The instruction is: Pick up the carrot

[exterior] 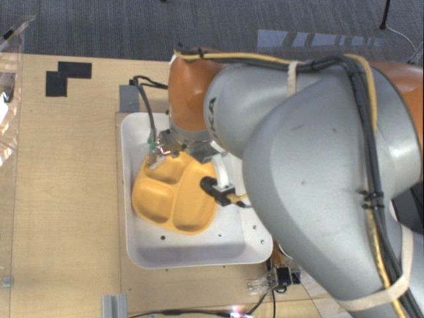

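Tool point(161, 148): sits at the far-left edge of the yellow divided plate point(173, 196), low over its rim, directly under the orange band point(187, 91). Whether it is apart, together or clamped on anything: cannot tell, as the wrist hides its working end.

Near side of the plate: bare floor and near rim of the white bin point(192, 254). The plate lies flat in this bin, touching nothing else I can make out.

Right of the plate: the grey arm point(311, 177) overhangs that side of the bin and everything beyond it.

Carrot: position cannot be told. If it is in this bin, it is under the wrist or arm, at the far or right edge of the plate. Nothing lies in the plate's visible compartments.

Left of the plate: bare tabletop point(59, 197). Beyond the plate, further back: a black L-shaped mark point(66, 77) on the tabletop, then carpet point(99, 12).

Handling, as judgement only:
- Light, stiff and tapered, probably smooth-skinned.
- It will roll or skid if pushed from one side.
- Not fragile, so a firm squeeze is acceptable.
- Best hold is across the thick middle, closing at right angles to the long axis; avoid the thin tip, where it could squirt out.
- If it rests against the plate rim, approach from the open side.
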You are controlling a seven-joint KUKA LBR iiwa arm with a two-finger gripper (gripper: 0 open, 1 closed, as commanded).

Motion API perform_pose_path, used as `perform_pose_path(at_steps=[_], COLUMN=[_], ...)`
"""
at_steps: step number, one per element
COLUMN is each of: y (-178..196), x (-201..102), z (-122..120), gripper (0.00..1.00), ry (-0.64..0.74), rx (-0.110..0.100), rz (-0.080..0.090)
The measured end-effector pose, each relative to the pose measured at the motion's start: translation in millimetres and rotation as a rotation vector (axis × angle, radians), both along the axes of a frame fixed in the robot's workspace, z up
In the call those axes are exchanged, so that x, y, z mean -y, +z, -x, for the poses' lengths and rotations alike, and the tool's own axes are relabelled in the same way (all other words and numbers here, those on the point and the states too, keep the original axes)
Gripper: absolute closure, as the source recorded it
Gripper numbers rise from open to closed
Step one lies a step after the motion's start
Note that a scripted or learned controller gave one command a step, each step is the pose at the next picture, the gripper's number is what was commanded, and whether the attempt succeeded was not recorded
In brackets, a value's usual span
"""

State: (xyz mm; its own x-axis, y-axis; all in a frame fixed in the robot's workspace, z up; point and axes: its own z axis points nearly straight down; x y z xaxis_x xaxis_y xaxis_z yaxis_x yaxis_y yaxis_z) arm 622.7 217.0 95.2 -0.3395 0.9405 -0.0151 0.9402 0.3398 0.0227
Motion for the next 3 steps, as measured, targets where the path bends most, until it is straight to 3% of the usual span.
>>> perform_pose_path(at_steps=[1,2,3], y=[8.3,51.9,83.3], x=[7.1,9.3,7.2], z=[-3.2,51.2,79.0], gripper=[1.00,1.00,1.00], ry=[-0.001,-0.149,-0.311], rx=[0.009,-0.004,0.055], rz=[0.008,0.002,-0.010])
